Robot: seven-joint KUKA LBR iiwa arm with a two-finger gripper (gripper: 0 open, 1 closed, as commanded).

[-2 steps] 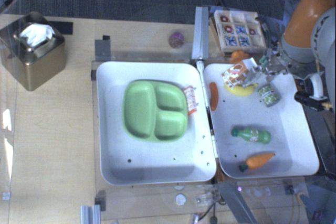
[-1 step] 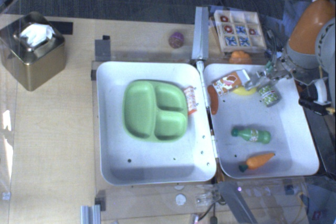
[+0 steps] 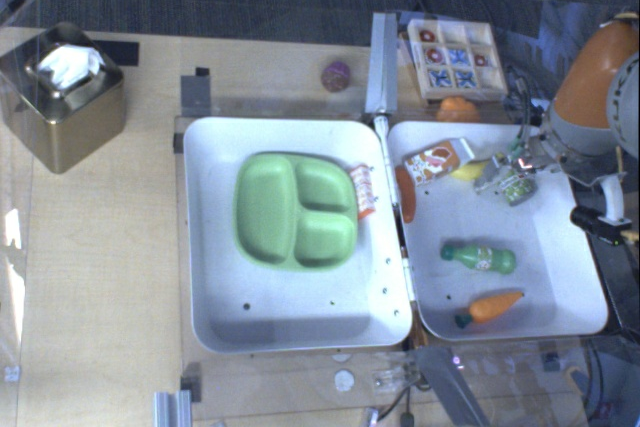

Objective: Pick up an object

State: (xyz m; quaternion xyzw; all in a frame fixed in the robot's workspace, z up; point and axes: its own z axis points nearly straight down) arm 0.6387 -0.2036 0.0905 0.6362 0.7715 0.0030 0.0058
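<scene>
From above, the gripper (image 3: 512, 177) is seen low over the right bin's (image 3: 560, 310) far side, whether its fingers are spread cannot be told, while a bottle (image 3: 480, 257), a carrot (image 3: 490, 307) and a packet (image 3: 436, 161) are left lying in that bin.

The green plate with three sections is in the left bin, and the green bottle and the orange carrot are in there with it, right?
Not quite. The green plastic plate with three sections is in the left white bin, but the small green bottle and the orange toy carrot lie in the right white bin. The camera view shows it.
</scene>
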